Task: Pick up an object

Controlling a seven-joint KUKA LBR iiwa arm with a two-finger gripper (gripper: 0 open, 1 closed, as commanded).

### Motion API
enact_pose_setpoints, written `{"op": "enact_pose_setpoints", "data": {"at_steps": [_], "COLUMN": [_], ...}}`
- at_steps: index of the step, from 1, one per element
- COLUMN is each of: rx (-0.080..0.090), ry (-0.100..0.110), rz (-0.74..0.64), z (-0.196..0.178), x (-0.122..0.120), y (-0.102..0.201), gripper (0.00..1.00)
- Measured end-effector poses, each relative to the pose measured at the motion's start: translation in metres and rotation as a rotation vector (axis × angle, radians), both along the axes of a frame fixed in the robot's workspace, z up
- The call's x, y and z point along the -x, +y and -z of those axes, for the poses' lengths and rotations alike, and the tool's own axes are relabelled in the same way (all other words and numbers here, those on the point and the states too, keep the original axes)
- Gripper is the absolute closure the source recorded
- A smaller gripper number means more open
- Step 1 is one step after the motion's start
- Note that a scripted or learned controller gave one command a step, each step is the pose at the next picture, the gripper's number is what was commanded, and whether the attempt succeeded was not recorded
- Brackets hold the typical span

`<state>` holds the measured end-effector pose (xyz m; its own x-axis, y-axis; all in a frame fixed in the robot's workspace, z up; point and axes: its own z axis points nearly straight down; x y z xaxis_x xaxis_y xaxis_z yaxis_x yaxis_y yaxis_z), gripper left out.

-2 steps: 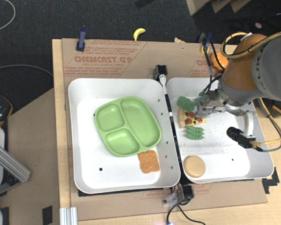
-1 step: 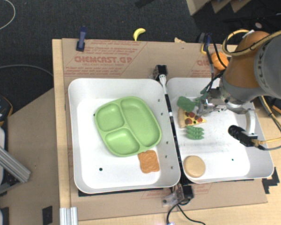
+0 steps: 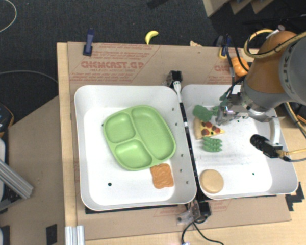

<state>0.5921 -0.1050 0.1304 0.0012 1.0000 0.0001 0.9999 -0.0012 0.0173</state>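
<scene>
The gripper [image 3: 220,115] is low in the right bin [image 3: 280,185], right by the pizza slice [image 3: 209,130]. I cannot tell if it is open or closed. Next it must squeeze the slice and lift

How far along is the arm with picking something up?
Nothing looks picked up yet. The end effector is low in the right bin, beside the pizza slice toy and the green leafy toy. Grasping and lifting remain. The round tan cookie and the green ridged piece lie untouched.
</scene>
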Motion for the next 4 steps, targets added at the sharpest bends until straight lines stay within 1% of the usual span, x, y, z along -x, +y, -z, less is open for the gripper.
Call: {"op": "enact_pose_setpoints", "data": {"at_steps": [4], "rx": [0.003], "ry": [-0.009], "rz": [-0.001], "z": [-0.04], "x": [-0.002], "y": [0.0], "gripper": [1.0]}}
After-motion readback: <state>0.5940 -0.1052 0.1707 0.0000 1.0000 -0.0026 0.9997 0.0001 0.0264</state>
